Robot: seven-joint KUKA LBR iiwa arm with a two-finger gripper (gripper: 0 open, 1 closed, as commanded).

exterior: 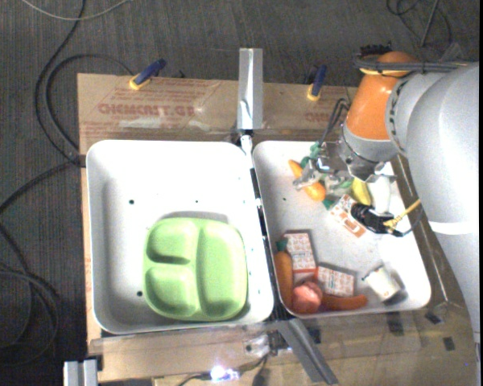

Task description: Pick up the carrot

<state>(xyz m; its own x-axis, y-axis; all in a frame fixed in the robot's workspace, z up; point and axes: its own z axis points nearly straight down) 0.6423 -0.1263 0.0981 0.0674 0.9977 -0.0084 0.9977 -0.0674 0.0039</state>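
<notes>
The carrot (pixel 284 273) is an orange, elongated piece lying along the left wall of the right bin (pixel 266 183), near its front. My gripper (pixel 315 171) hangs over the back of that same bin, well behind the carrot and apart from it. Small orange-yellow pieces (pixel 296 167) lie right beside the gripper. The grey arm with its orange band (pixel 370 107) comes in from the right and hides part of the bin's back right corner.
The right bin also holds a reddish fruit (pixel 306 297), an orange-red sausage-like piece (pixel 344 301), two small printed boxes (pixel 299 248), a white cup (pixel 382 282) and a banana (pixel 361 190). A green divided plate (pixel 197 268) lies in the left bin (pixel 113 175).
</notes>
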